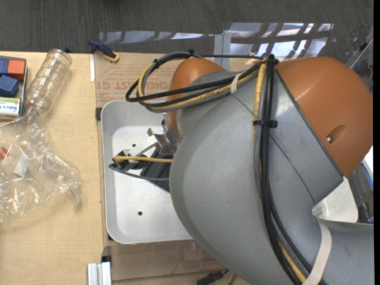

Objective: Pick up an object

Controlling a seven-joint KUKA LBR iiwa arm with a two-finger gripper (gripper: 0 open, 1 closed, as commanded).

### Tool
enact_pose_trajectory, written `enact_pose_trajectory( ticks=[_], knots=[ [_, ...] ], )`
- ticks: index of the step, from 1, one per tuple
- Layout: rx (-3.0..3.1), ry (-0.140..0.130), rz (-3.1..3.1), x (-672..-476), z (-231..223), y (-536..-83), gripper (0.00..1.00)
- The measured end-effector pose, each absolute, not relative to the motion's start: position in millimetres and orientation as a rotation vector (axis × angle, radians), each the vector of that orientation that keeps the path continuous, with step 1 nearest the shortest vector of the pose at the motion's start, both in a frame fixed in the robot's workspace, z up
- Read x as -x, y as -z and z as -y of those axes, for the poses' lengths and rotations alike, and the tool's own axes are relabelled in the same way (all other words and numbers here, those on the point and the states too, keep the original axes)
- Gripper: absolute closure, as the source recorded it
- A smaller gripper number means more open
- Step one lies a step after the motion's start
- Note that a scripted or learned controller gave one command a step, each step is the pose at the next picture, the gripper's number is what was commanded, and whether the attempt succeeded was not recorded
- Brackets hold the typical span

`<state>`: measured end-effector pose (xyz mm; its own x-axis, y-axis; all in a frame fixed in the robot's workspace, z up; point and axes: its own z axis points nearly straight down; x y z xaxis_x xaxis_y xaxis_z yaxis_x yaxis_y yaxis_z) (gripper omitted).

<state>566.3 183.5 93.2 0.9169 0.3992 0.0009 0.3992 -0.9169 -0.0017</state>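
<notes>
The big grey arm with its orange bands reaches in from the right and hides most of the bench. My gripper (159,138) hangs low over the left white bin (122,218), near the bin's middle. Only a bit of its metal shows under the wrist, and the arm covers whatever lies below it. Nothing can be made out between the tips. The bare bin floor to the left and front of the gripper shows just two small dark dots (139,213).
On the wooden table left of the bin lie a clear plastic bottle (47,82), a crumpled clear bag (32,165) and a box of blue and orange blocks (12,76). A blue-and-yellow clamp (104,49) sits behind the bin on the cardboard.
</notes>
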Motion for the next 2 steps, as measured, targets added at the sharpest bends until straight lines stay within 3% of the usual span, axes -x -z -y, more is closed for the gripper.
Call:
enact_pose_trajectory(
  ticks=[1, 2],
  knots=[
    [3.09, -0.006, 0.57, -572.6, -154, -91, 0.0],
    [2.927, 0.005, 1.124, -635.9, -117, -93, 0.0]
  ],
)
